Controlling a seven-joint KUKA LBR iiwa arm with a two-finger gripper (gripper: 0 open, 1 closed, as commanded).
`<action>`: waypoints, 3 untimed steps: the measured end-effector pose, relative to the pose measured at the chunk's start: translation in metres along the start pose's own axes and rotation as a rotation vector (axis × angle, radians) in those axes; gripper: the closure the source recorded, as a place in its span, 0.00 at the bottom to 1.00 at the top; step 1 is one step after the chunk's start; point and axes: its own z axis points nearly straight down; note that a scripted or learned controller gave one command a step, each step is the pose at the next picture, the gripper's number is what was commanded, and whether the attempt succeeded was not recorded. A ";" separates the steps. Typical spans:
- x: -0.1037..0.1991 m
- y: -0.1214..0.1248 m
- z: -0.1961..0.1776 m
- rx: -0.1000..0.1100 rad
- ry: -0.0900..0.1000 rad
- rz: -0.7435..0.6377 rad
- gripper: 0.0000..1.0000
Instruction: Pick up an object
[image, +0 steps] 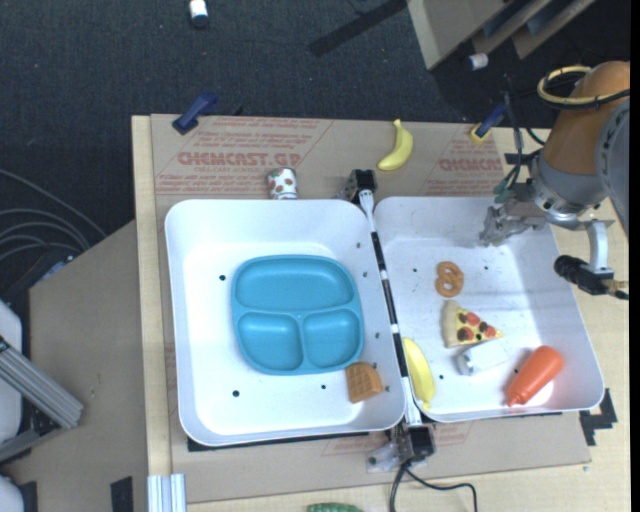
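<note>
Nearest you, along the front rim of the right bin (590, 345), lie the carrot (532, 375) and a yellow banana (419, 372), the banana propped against the wall between the two bins. Working down by size, you have the left bin (190, 300) with its blue divided tray (297, 312) and a small brown biscuit-like block (363, 381) just beside the tray's front corner. In the right bin you then see the pizza slice (467, 326), a small white piece (478, 361) near it, and the pretzel (449, 277) just behind the slice.

As for progress, you should judge the pick as not yet made. Every object lies on a bin floor. The gripper (497, 224) hangs over the back part of the right bin, apart from the pretzel, with nothing visibly between its fingers; how wide they stand you cannot tell from here. Left to do, by this view: choose a piece, descend, close, lift.
</note>
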 end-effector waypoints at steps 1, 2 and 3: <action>0.000 0.000 0.000 0.001 0.000 0.000 0.00; 0.055 0.006 0.021 0.007 0.005 0.003 0.00; 0.055 0.007 0.010 0.005 0.004 0.002 1.00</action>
